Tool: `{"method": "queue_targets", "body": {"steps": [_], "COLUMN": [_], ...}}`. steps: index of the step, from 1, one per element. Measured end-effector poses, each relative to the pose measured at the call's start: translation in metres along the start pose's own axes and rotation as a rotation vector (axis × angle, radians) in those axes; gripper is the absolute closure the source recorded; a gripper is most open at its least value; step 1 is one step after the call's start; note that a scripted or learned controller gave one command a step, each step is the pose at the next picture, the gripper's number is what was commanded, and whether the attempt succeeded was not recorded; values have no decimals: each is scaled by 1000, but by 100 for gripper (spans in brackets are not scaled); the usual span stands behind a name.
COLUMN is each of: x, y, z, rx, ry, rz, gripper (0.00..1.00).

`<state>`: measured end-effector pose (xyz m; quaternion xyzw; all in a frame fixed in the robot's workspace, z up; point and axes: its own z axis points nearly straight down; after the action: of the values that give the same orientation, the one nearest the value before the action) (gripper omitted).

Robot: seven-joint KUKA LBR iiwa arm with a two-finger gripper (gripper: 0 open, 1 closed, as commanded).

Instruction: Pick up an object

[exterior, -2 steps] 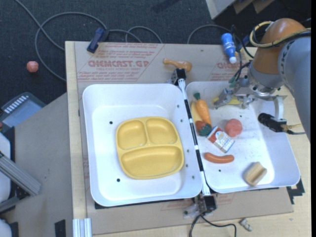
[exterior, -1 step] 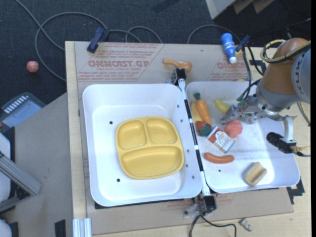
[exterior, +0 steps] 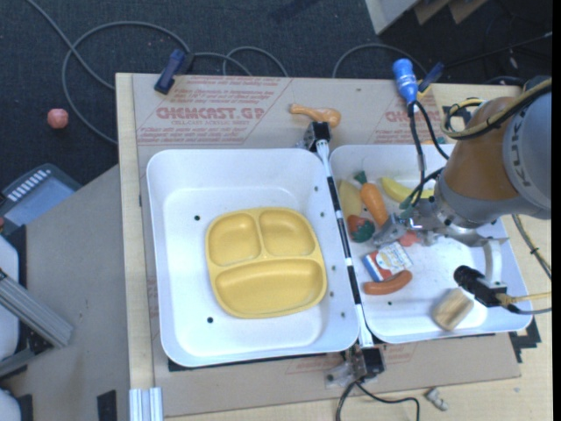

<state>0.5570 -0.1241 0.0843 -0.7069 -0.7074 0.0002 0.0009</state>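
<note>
Nearest the camera, the bench's brown board point(exterior: 263, 384) is showing a bare strip below both bins, with a clamp and cables hanging at the seam. Left white bin point(exterior: 175, 261), smooth glossy plastic with rounded corners, is holding a yellow three-compartment tray point(exterior: 263, 261) near its middle, leaving bare floor all round it. Right white bin point(exterior: 438, 323) is carrying a tan block point(exterior: 453, 309) near its front edge, a red sausage point(exterior: 387, 282) just beside the seam, and a small printed packet point(exterior: 389, 259) right behind it. Farther in, a red tomato-like piece point(exterior: 360, 228), an orange carrot point(exterior: 374, 203), a pale yellow piece point(exterior: 351, 198) and a banana point(exterior: 396, 188) are crowding the bin's back-left corner. The gripper point(exterior: 405, 231) is reaching in from the right, sitting low just beside that cluster; finger state cannot be told, and nothing is visibly held. Grey-and-orange arm point(exterior: 491, 169) is covering the bin's right part. Beyond, an orange toy point(exterior: 316, 113) is lying on the board's lettering, then dark carpet point(exterior: 88, 24) with looping cables.
</note>
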Motion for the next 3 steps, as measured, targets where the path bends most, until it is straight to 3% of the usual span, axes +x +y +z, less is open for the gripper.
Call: {"method": "queue_targets", "body": {"steps": [1,2,3], "x": [8,26,19], "y": [88,111,76], "z": [-44,-2,0], "rx": [-5,-7,0], "ry": [-2,-2,-1], "rz": [-1,0,1], "gripper": [0,0,0]}}
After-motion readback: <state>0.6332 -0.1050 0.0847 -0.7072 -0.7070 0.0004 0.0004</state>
